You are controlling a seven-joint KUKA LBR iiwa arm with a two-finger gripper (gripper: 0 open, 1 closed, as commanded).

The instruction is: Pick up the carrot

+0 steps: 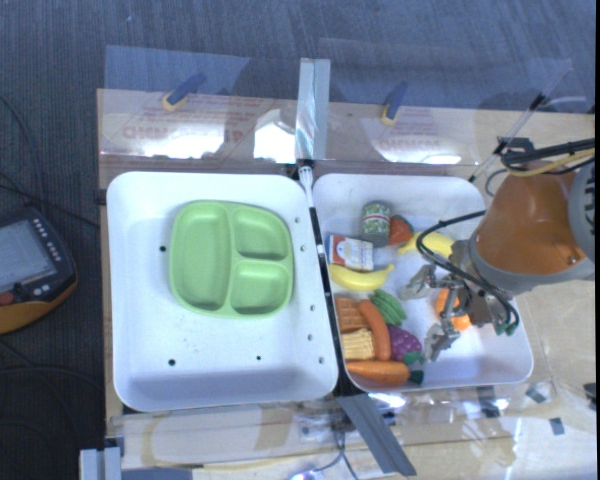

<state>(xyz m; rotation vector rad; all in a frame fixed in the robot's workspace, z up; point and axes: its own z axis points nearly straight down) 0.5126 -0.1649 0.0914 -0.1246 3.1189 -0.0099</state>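
My arm point(580, 213) is grey, with a wide glossy orange band point(528, 230) above the wrist that tapers toward it. Black cables point(535, 151) run along the top of the arm, and more loop around the wrist below the band. My gripper point(442, 313) is a small metal assembly, silver-grey with dark parts and thin fingers; finer details are too small to make out.

Glossy plastic carrot point(378, 372), matt green tray point(230, 258)

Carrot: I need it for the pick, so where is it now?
The carrot lies in the right bin, at its near edge, beside the corn.
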